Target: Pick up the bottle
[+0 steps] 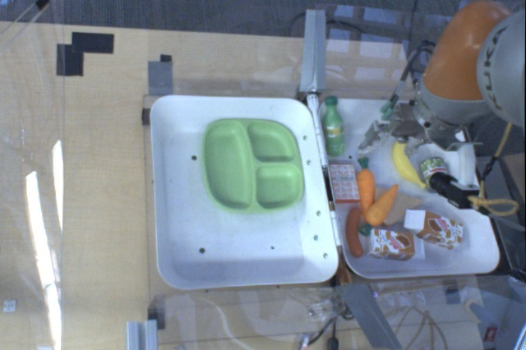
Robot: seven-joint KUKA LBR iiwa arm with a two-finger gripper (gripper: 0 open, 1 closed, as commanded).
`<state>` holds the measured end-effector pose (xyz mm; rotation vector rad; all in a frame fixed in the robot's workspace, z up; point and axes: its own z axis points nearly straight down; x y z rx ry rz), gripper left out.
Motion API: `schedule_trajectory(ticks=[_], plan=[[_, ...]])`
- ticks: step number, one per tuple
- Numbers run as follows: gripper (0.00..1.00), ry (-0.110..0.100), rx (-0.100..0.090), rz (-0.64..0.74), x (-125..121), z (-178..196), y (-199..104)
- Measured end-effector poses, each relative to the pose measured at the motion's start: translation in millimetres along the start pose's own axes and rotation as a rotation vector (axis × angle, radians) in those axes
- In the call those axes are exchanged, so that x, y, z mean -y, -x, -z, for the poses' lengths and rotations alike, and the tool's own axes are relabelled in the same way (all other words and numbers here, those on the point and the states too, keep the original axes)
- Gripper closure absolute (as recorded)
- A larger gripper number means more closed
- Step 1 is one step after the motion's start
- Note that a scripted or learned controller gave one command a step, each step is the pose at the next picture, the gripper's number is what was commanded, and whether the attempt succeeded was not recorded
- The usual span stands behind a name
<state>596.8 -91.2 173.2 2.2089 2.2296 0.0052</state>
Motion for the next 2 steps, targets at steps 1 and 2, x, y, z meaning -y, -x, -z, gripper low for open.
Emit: schedule_trajectory(ticks=[1,2], plan=[[0.00,0.001,-0.001,-0.082,-47.5,12.9,-70.6],[0.00,0.003,0.001,0.099,-63.4,58.7,-36.8]])
